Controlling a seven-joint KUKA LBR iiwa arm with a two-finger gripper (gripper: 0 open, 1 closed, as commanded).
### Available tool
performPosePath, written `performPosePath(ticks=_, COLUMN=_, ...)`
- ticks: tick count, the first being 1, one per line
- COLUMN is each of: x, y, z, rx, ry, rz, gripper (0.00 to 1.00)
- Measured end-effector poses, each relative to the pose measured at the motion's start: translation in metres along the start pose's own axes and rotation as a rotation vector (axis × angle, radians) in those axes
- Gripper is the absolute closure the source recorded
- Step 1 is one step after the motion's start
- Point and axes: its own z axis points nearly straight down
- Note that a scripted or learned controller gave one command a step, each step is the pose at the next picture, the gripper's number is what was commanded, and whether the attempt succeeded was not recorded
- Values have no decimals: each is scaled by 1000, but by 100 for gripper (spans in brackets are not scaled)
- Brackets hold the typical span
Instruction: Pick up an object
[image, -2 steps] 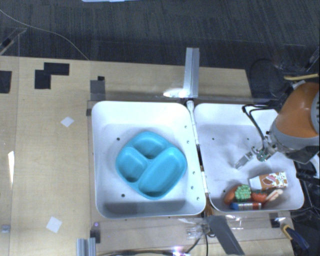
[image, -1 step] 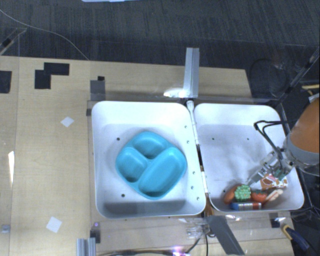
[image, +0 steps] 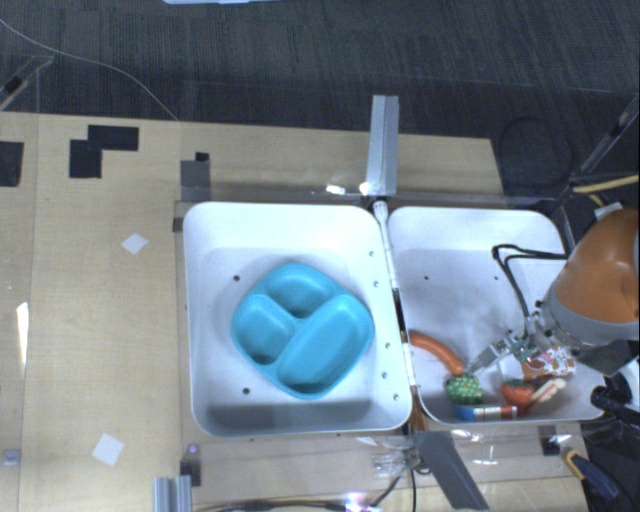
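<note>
Resting on wooden bench (image: 90, 330), two white bins (image: 300, 225)

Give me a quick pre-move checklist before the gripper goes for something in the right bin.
1. Gripper over the right bin: ok, it sits low in the near right corner.
2. Objects within reach: ok, orange piece, green ball and marker lie clustered below and left of the gripper.
3. Object between the fingers: cannot tell, the wrist and clutter hide the tips.
4. Single clear target: not ok, the items crowd together by the near wall.
5. Black cable clear of the path: cannot tell, it loops close to the wrist.
6. Blue divided tray in the left bin: ok, well apart.
</note>
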Motion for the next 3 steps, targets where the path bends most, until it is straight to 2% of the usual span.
performPosePath(ticks=1, x=36, y=19, z=-1, rx=-2, ry=-2, rz=208, gripper=0)
performPosePath(ticks=2, x=23, y=13, z=0, rx=-3, ry=4, rz=350, gripper=0)
performPosePath(ticks=3, x=30, y=41, z=0, rx=-1, ry=0, rz=120, gripper=0)
